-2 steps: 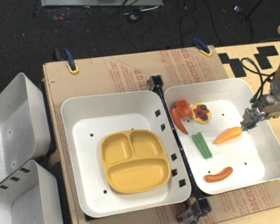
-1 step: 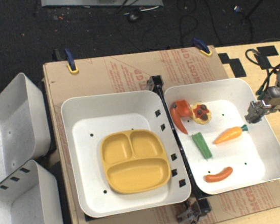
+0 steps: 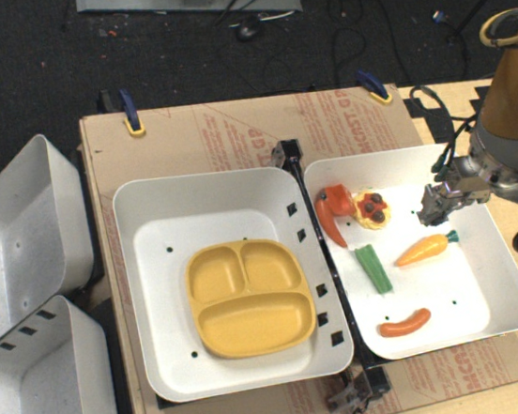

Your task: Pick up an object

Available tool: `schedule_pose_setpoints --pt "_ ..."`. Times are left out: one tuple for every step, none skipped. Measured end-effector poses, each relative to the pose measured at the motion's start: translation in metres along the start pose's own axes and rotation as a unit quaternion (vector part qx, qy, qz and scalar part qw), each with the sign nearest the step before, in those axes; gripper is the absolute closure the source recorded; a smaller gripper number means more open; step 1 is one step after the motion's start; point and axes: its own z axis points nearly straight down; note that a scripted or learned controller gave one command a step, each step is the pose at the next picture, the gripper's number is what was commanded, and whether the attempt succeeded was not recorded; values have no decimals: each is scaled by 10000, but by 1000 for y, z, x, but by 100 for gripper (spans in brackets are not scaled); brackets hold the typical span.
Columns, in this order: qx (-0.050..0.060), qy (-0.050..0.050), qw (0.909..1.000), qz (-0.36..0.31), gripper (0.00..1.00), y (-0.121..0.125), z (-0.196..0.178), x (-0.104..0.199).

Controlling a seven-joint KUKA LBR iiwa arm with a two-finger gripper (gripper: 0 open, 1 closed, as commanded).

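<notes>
Arm enters from the right; claw [image 3: 433,210] sits low over the upper right part of the right bin [image 3: 500,312], just above the leafy end of the toy carrot [image 3: 423,249]. Whether it touches the carrot cannot be told. Opening of the claw cannot be told at this angle, and nothing is seen between its tips.

Right bin contents: carrot lying near the middle, orange body pointing left, green top toward the right wall. Green block [image 3: 374,268] just left of the carrot, apart from it. Red sausage [image 3: 404,324] near the bin's front edge. Red-orange curved piece [image 3: 334,210] against the left wall toward the back. Small yellow pastry with dark berries [image 3: 372,209] just beside it on the right.

Left bin [image 3: 148,225]: yellow divided plate [image 3: 250,297] lying flat at centre.

Both bins rest on a cardboard sheet [image 3: 230,129] on the counter.
</notes>
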Motion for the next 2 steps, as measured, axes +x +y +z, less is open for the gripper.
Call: schedule_pose_setpoints --pt "7 3 10000 1 100 2 -7 50" --pt "20 6 10000 -3 100 -3 -1 112"
